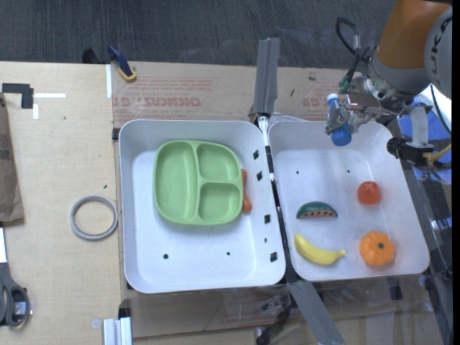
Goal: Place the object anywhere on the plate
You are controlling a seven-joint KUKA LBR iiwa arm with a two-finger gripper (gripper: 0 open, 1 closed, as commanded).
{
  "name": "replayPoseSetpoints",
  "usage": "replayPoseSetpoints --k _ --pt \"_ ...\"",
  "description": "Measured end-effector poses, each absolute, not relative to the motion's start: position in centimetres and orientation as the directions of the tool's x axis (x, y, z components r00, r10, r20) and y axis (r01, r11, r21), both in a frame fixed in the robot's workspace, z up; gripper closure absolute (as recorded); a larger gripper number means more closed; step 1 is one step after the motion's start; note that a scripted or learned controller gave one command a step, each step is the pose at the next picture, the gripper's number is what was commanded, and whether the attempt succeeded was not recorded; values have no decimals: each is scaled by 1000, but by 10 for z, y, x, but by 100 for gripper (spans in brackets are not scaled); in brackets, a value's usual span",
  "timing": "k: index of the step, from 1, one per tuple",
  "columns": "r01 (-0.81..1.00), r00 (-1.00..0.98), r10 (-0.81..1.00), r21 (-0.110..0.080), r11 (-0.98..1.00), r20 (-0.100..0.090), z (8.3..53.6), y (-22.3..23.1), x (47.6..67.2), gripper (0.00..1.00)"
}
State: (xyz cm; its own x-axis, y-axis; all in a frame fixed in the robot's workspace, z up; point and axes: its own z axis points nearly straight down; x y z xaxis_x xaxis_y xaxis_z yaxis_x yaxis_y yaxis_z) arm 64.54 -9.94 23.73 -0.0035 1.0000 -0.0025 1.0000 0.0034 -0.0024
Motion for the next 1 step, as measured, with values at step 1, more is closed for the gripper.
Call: replayPoseSetpoints --k 1 --pt "1000 -1 1000 -3 1 -1 191 -22 632 100"
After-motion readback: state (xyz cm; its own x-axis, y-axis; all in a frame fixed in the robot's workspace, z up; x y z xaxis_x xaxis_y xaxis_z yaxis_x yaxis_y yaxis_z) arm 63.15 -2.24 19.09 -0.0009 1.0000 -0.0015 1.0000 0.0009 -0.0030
